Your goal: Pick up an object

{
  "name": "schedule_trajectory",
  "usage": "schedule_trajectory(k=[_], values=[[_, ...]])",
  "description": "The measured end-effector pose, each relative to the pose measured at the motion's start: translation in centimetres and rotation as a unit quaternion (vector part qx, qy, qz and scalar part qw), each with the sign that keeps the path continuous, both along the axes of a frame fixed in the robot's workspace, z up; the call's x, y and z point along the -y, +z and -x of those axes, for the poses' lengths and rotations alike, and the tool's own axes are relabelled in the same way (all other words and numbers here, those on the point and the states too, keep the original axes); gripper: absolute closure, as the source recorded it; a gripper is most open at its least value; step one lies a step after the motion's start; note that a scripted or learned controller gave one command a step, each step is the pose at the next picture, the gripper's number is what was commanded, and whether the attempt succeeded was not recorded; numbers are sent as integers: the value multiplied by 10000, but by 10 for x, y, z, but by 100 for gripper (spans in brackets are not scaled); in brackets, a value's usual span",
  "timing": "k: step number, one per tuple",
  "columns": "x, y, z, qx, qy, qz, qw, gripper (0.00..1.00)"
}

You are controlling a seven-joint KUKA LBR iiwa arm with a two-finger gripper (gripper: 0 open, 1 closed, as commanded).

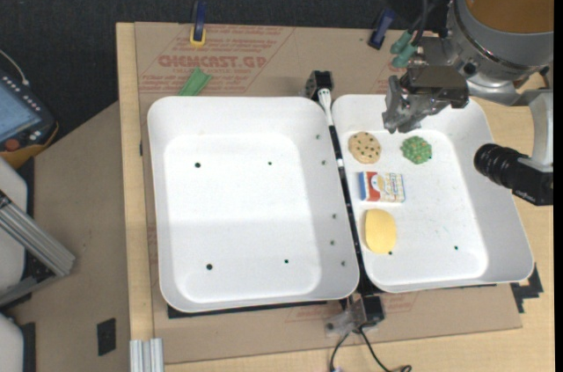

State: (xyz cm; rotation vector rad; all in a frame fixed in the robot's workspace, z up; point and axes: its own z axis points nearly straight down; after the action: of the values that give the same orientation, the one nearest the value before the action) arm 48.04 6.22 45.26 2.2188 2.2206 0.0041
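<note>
Gripper [403, 120] hung over right bin's [493, 269] far end; green obj [417, 150] sat just below-right of the tips, cookie [364, 147] just below-left, card [381, 186] and yellow piece [380, 230] further toward cam. Nothing seen between the tips. Open or clenched: couldn't tell at this angle.

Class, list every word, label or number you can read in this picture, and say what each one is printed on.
"CHEMCAST GP", red print, blurred at its end, on the brown board under the bins.
The small red, white and blue packet in the right bin bears printing too small to read.
</note>
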Motion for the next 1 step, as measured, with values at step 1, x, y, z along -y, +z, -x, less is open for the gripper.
schedule_trajectory(k=[1], values=[[-3, -128, -18, -90, -14, 13, 10000, 100]])
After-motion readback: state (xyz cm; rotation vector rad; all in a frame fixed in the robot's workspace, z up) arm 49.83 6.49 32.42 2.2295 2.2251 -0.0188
